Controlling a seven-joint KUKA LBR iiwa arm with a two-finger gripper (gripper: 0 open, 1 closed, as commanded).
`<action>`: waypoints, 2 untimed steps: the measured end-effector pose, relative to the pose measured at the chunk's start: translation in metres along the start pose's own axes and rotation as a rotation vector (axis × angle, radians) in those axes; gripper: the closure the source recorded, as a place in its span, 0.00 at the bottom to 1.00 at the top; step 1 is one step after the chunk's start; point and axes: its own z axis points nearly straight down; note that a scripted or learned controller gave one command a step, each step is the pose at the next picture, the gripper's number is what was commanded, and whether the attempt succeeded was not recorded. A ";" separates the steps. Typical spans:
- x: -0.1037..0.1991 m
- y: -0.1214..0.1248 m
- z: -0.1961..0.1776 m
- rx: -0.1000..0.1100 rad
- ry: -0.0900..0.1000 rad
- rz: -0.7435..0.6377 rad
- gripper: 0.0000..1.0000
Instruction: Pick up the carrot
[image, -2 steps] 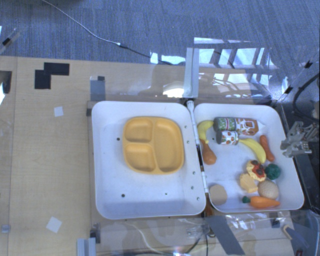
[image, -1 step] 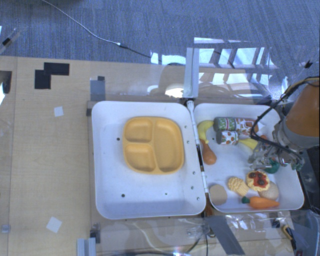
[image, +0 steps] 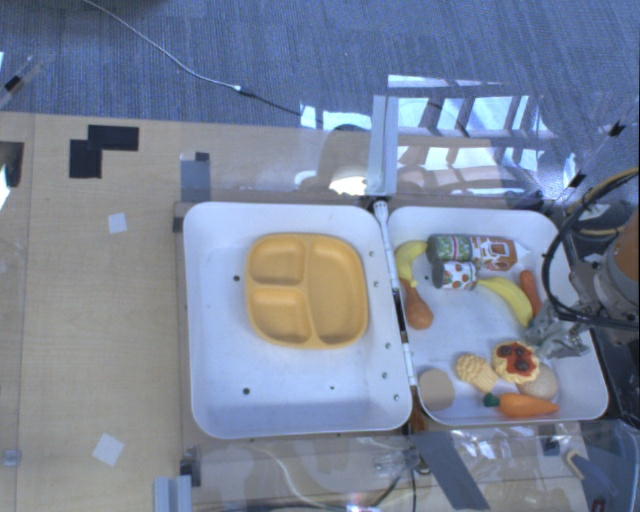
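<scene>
Lying on its side along the near wall of the right bin (image: 590, 300), the carrot (image: 527, 406) points its green stub toward the middle of the bin and its orange body toward the near right corner. That spot favours a pick from above, I judge, since the wall blocks any approach from the near side. Pressed in just behind it sit a small pizza slice (image: 516, 360) resting on a pale round piece (image: 541, 383), with a ridged yellow cracker (image: 476, 371) to their left and a tan disc (image: 435, 387) further along the near wall. These crowd the carrot's far side, so a careless descent could nudge or catch them instead.

The hand (image: 556, 338) hangs at the bin's right edge, beyond the pizza slice and apart from the carrot; whether it is wide or narrow I cannot tell, and nothing is seen in it. Further back lie a banana (image: 508, 296), a sausage (image: 529, 291), a drumstick (image: 416, 309) and two cans (image: 462, 261). The left bin (image: 210, 300) on the surface (image: 90, 330) carries a yellow divided plate (image: 305, 290).
</scene>
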 end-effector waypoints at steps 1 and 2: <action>-0.008 -0.003 -0.208 0.005 -0.004 -0.290 1.00; -0.024 0.006 -0.112 -0.007 0.002 -0.594 1.00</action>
